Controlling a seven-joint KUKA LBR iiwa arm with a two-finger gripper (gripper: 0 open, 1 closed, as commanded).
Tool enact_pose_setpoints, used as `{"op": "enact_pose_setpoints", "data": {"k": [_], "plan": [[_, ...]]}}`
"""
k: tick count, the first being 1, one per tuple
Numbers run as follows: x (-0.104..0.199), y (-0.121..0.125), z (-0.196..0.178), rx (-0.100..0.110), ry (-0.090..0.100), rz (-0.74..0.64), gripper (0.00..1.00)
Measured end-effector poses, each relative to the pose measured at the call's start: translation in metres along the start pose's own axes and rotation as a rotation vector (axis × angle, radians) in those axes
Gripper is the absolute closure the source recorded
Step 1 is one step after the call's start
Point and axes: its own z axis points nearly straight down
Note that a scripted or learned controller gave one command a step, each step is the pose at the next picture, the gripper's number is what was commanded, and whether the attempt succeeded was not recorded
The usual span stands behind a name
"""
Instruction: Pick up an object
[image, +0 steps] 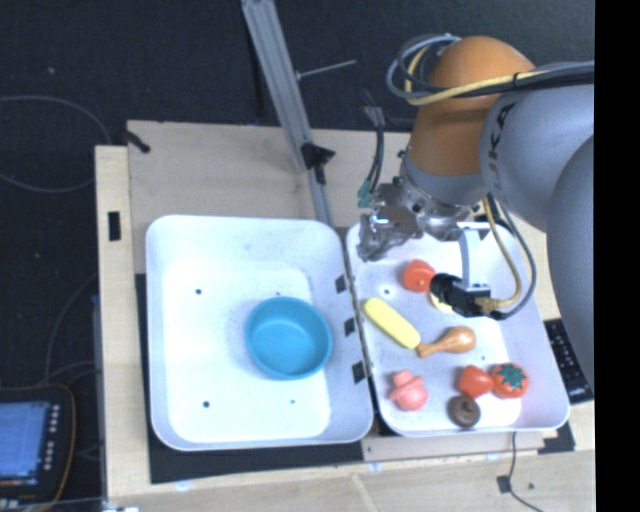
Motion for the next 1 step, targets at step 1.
{"op": "enact_pose_setpoints", "data": {"k": [1], "plan": [[0.0398,0.0151,0.0029,0.001,-0.001,0.001,1.0]]}}
